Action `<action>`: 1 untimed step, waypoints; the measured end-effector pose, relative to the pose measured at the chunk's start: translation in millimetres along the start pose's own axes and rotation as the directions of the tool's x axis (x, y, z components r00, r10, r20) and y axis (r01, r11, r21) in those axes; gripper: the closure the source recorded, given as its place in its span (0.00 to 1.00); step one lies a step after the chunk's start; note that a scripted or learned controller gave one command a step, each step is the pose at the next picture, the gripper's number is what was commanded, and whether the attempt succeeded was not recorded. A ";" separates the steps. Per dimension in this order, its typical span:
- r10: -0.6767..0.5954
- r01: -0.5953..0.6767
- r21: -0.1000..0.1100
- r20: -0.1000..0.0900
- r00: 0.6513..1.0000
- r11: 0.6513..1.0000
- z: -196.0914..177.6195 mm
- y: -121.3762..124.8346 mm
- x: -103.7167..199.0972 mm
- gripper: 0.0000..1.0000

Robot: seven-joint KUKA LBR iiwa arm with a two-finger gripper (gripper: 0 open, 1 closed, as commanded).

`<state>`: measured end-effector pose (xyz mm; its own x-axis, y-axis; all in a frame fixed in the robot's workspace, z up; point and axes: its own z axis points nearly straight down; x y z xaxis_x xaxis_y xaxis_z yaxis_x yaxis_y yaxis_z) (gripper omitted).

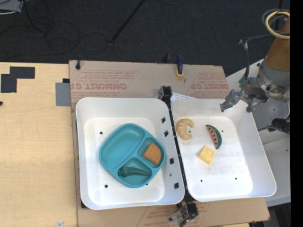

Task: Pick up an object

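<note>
Toy food is scattered in the right bin [255,174]: a croissant [185,128] near its left wall, a watermelon slice [214,135] just to the right of that, and a yellow cheese piece [206,154] below the two. Nothing is held by the gripper [239,98], which is poised over the bin's upper right corner, apart from the food; whether it is spread or pressed together cannot be told. In the left bin [90,183], a teal divided plate [118,148] is seen, with a waffle [152,152] and a green pod [133,172] lying in its compartments.
</note>
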<state>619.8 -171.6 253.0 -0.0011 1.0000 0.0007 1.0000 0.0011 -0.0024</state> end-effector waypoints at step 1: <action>0.003 -0.002 0.013 -0.004 1.000 1.000 98.2 -75.8 1.3 0.00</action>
<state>543.8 -170.3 155.0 0.0014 1.0000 0.0047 0.9999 -0.0013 -0.0151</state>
